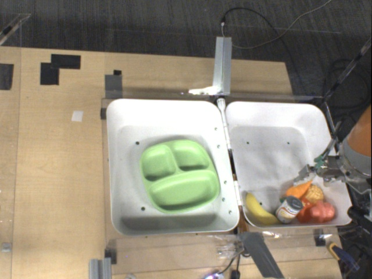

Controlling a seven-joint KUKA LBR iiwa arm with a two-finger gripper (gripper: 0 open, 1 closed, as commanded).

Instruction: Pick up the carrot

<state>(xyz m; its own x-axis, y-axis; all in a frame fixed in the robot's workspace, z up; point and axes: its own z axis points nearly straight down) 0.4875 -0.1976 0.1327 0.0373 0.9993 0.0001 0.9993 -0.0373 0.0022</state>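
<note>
Two white bins side by side on a wooden bench. Left bin holding a green divided plate, roughly in the middle, three compartments facing up.

Right bin with everything piled in the near right corner — carrot lying at a slant, orange, thin end pointing left, fat end tucked against a lumpy yellowish-orange fruit. Just near of that, a red fruit, and left of it a small jar tipped over with its lid toward the camera. Banana curled along the near wall, left of the jar, not touching the carrot as far as visible.

Gripper coming in from the right edge of the bin, grey arm with the orange band behind it. Fingertips sitting right above the carrot's far side, very close to it, maybe touching — hard to say from this angle. Carrot looks to be just near of and below the tips, resting on the pile rather than lifted. How wide the jaws stand, or whether anything sits between them: cannot tell, too small and cluttered there
</note>
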